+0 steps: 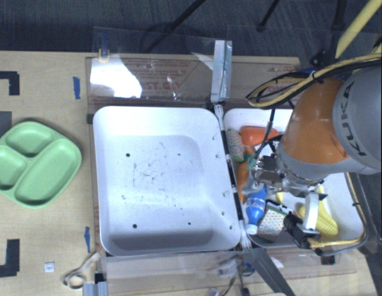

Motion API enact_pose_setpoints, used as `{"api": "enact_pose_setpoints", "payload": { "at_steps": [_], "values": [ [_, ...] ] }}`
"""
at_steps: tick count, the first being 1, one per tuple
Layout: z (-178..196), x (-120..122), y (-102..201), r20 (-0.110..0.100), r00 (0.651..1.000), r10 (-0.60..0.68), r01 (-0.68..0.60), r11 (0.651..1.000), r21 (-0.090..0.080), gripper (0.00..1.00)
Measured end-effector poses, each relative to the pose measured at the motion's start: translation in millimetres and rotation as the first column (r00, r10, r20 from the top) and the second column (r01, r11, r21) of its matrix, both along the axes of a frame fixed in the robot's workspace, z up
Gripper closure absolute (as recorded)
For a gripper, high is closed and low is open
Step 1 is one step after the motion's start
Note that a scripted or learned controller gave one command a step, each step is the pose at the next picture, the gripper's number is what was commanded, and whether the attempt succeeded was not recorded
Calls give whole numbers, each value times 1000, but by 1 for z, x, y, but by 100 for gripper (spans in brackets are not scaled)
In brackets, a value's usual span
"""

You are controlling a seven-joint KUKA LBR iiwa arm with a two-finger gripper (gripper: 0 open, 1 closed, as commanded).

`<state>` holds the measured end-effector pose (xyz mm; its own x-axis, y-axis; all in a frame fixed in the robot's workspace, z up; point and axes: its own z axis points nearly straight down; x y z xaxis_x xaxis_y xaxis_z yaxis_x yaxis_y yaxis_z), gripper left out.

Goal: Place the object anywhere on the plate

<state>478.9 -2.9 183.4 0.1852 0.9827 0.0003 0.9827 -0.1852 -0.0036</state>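
Arm over right bin, end effector state unreadable; blue bottle, yellow object, orange object inside; green plate apart.

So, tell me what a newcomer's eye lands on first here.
The grey arm with its orange band looms over the right bin, above a jumble including a blue bottle and a yellow object. Far left on the bench sits a bright green three-compartment plate, beside the left bin.
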Motion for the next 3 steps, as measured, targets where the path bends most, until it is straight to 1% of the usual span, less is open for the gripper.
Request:
{"api": "enact_pose_setpoints", "payload": {
  "at_steps": [1, 2, 3],
  "values": [
    [1, 40, -8, 3, 1000, -7, 7, 1000, -1, 100],
    [9, 79, 50, 4, 990, 141, -141, 990, -1, 100],
    [14, 29, 121, 0, 972, 234, -234, 972, 0, 100]
  ]
}}
